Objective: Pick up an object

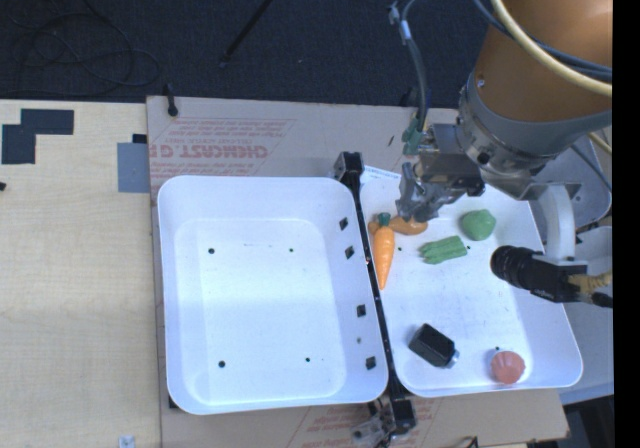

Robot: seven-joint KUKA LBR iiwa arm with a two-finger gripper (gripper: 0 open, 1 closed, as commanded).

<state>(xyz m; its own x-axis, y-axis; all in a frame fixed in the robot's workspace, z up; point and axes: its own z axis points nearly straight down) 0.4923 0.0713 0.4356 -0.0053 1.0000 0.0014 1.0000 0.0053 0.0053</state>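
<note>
Since the task just says grab an object, the likely target is whatever sits under the gripper (412, 211), and that looks like the little orange piece (408, 227) at about 11 o'clock in the right bin (560, 361), right beside the divider between the bins. The gripper is hovering over or touching that piece, but I honestly can't tell how it's set or whether it has anything, the wrist blocks the view.

Just at 7 o'clock from it lies the toy carrot (382, 254), orange with a green top, running along the bin's left wall. My guess is it's light, hollow-ish plastic, stiff and a bit slick, so a pinch across the thick upper end would hold better than the tapering tip, where it could squirt out. Being pressed up against the wall makes it awkward for a finger on that side.

Other stuff in the same bin: a green pod-shaped thing (442, 250) near the middle, a round green lump (478, 224) toward 1 o'clock, a black block (433, 345) at 6 o'clock, and a pinkish ball (507, 366) at 5 o'clock. All look like small light toys; the ball would probably roll. The left bin (180, 236) sits alongside.

Readable writing: the cardboard (250, 136) under the bins has red mirrored print, something like "CHEMCAST", not sure about the rest.
</note>
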